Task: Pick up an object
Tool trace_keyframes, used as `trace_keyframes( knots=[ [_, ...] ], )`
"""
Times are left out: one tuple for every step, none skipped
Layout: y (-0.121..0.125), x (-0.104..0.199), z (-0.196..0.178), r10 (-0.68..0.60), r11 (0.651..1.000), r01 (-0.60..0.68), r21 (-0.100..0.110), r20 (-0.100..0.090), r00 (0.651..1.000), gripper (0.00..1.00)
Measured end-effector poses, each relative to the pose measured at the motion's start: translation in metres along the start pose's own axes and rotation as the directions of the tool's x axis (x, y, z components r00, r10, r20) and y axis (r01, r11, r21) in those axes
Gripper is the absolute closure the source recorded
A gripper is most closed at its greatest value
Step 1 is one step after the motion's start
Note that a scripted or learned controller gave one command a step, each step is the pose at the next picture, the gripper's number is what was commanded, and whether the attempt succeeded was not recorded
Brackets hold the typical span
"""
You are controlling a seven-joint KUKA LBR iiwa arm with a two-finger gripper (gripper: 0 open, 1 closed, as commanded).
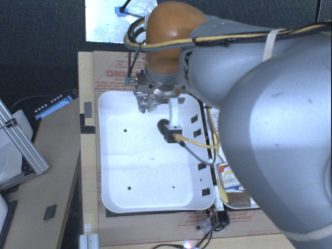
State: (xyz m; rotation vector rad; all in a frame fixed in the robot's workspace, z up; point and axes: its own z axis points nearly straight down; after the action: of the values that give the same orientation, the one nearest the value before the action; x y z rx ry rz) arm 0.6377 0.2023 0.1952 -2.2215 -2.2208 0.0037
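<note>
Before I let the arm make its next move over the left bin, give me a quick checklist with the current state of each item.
1. Gripper over the left bin: ok, it sits above the bin's far edge.
2. Jaws open or shut: cannot tell.
3. Object held: cannot tell, nothing is visible between the jaws.
4. Pickable object below: not ok, that bin floor shows just small dark dots.
5. Right bin contents: cannot tell, the arm covers most of it; a printed package peeks out.
6. Yellow cable free: ok, it hangs loose.
</note>
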Motion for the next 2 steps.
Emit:
trace_keyframes(
  knots=[
    [0.032,-0.009,0.043,0.0,1.0,0.0,-0.003,0.0,1.0,1.0],
    [0.033,-0.033,-0.03,0.0,1.0,0.0,-0.01,-0.003,1.0,1.0]
  ],
)
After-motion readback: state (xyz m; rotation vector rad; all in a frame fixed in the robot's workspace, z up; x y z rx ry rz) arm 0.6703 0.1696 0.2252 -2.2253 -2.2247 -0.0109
